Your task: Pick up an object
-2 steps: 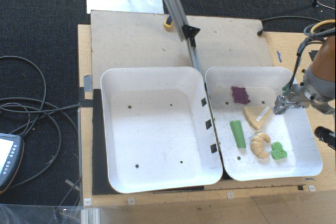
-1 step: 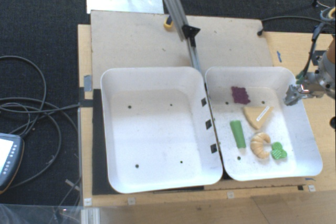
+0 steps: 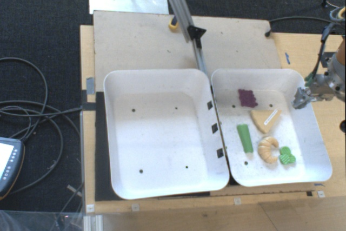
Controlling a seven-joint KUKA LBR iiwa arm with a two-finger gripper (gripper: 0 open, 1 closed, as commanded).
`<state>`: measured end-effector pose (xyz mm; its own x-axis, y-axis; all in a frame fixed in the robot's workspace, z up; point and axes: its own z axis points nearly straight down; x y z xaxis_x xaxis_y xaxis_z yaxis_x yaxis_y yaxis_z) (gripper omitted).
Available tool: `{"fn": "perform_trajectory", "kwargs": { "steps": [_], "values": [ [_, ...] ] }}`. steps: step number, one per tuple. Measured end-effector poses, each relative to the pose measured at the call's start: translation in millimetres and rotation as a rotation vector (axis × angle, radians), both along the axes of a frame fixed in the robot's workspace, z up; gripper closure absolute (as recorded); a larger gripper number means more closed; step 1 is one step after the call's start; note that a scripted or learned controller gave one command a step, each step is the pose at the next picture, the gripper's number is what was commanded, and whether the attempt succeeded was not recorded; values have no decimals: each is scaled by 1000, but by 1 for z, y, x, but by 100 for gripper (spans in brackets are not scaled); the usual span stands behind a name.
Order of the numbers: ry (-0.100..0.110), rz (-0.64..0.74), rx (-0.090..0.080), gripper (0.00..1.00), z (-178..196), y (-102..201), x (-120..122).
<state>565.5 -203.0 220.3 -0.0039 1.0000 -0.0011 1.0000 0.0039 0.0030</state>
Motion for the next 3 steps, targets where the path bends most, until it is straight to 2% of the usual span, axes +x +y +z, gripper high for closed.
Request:
{"fn": "perform_trajectory", "kwargs": {
  "steps": [1, 3],
  "values": [
    [0, 7, 2, 100, 12, 53, -1],
    [3, 7, 4, 100, -4, 164, -4]
  ]
}}
